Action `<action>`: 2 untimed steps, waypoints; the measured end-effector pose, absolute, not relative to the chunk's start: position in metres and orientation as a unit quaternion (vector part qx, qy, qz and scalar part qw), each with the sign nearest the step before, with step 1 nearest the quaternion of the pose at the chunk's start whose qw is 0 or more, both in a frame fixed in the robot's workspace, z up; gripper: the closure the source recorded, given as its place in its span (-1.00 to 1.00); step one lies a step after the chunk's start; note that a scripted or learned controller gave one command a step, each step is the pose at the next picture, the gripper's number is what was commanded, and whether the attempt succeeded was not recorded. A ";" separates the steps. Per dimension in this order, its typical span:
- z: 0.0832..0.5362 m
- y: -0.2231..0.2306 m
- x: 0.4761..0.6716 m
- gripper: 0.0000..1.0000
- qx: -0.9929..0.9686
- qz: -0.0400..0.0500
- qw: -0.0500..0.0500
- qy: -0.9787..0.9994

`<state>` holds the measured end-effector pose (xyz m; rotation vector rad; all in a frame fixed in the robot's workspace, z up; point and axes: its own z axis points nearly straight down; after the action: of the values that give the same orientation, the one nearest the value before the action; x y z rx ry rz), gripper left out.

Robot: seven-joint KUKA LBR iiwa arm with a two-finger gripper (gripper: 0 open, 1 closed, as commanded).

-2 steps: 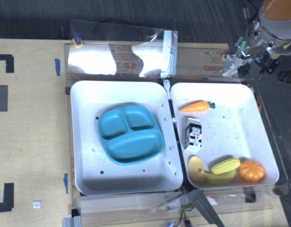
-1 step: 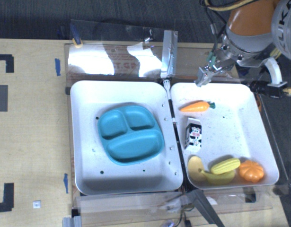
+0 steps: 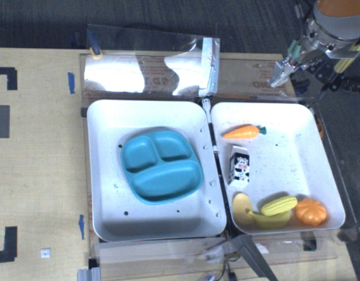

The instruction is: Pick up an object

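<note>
The right bin (image 3: 297, 151) holds several objects. An orange carrot (image 3: 243, 132) with a green top lies near its far left corner. A small black-and-white box (image 3: 240, 167) lies just below it. Along the near edge sit a yellow banana (image 3: 247, 211), a yellow corn cob (image 3: 278, 205) resting on it, and an orange pumpkin-like toy (image 3: 311, 212). My gripper (image 3: 287, 63) hangs above the bench beyond the right bin's far edge, open, with nothing between its fingers.
The left bin (image 3: 103, 157) carries a blue divided plate (image 3: 162, 165) in its middle. A shiny clear sheet (image 3: 150, 69) stands behind the left bin. Cables and the arm's body (image 3: 338, 16) crowd the far right corner.
</note>
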<state>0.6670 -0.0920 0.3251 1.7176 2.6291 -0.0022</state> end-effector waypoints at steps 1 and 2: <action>0.364 -0.040 0.654 1.00 0.573 0.001 0.001 0.820; 0.363 -0.089 0.667 1.00 0.626 -0.001 0.000 0.780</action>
<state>0.6673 -0.0890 0.3632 1.9652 2.4511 -0.0035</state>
